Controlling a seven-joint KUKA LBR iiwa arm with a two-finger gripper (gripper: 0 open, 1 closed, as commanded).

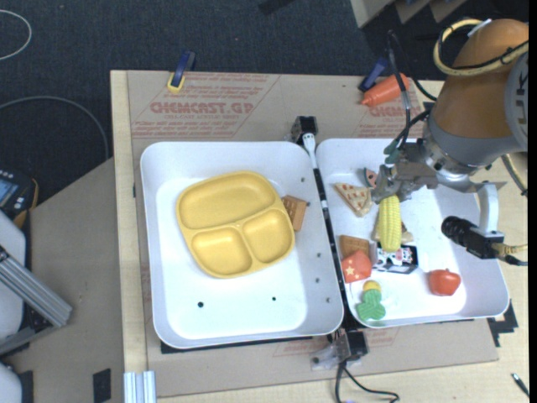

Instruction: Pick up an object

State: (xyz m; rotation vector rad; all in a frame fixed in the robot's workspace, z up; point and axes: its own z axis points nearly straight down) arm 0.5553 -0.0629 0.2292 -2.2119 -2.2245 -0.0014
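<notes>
The gripper (393, 193) sits right of centre atop one ridged yellow corn cob (388, 223); whether it pinches it, I cannot tell. Two glossy white bins: the right (478, 300) holds toy foods, the left (168, 309) one smooth three-compartment yellow plate (235, 222).

In the right bin (482, 305) the corn cob (388, 222), pizza slice (356, 197), red pieces (444, 282), green toy (371, 303) and the arm (474, 107) crowd the floor, while the left bin (168, 305) offers open white floor around the yellow divided plate (235, 222), widest along its near edge.
</notes>
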